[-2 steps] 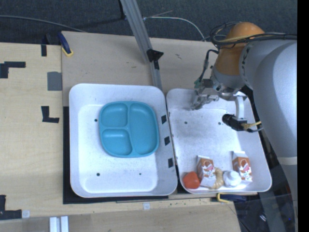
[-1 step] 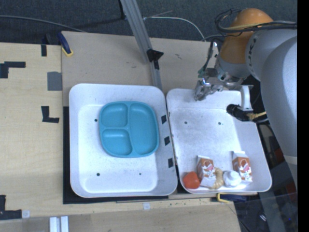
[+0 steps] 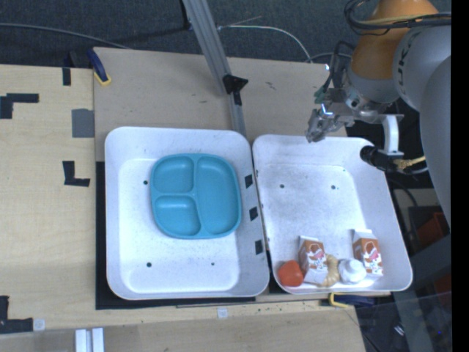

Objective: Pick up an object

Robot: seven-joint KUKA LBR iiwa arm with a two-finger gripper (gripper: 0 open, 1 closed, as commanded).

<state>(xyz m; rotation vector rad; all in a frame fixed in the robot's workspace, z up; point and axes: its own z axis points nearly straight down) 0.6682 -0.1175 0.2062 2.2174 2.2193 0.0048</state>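
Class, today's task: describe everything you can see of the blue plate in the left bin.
The blue plate is a rounded-square tray of what looks like smooth plastic, light turquoise, moulded into three compartments: two at the far side, one larger along the near side. It lies flat, slightly turned, on the floor of the left bin, towards the bin's far right part. It holds nothing, and it touches only the bin floor.
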